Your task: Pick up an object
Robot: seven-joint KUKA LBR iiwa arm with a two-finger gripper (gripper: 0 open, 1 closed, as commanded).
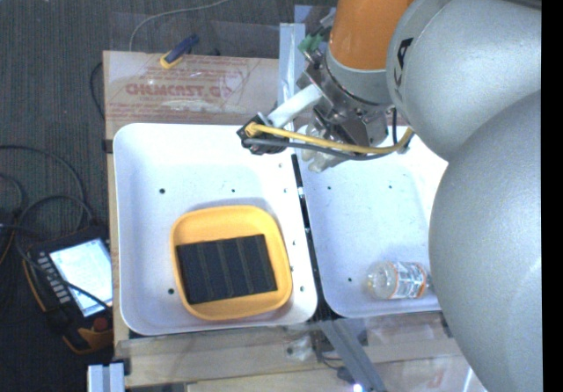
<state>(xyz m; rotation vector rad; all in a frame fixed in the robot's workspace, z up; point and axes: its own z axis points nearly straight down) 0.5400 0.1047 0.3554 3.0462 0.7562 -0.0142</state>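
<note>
Dark carpet surrounds a bench with two white bins, left bin (141,170) and right bin (352,206). Well below the gripper (310,140), a clear plastic bottle (398,280) lies on its side in the right bin. Below-left of it, a yellow tray (230,263) sits in the left bin. Whether the gripper is spread or pressed together cannot be told.

Yellow tray (274,251) with black slats, white bins (141,162).
</note>
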